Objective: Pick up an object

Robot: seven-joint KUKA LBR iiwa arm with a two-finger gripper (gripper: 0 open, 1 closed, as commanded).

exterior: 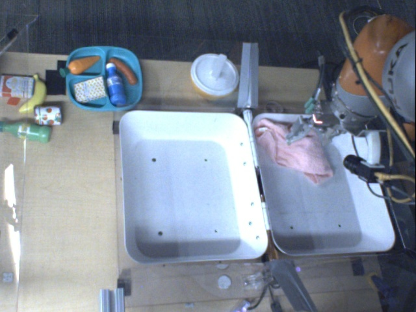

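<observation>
A crumpled pink cloth lies in the far part of the right white bin, close to its left wall. My gripper hangs over the far right edge of the cloth, reaching in from the right under the grey arm with its orange band. The gripper's tip sits at or just above the fabric, and whether it touches the cloth is unclear from this angle.
The left white bin stands beside the right one, with a metal divider post behind them. A white lidded cup, a blue tray of toy food and small items sit on the bench at far left.
</observation>
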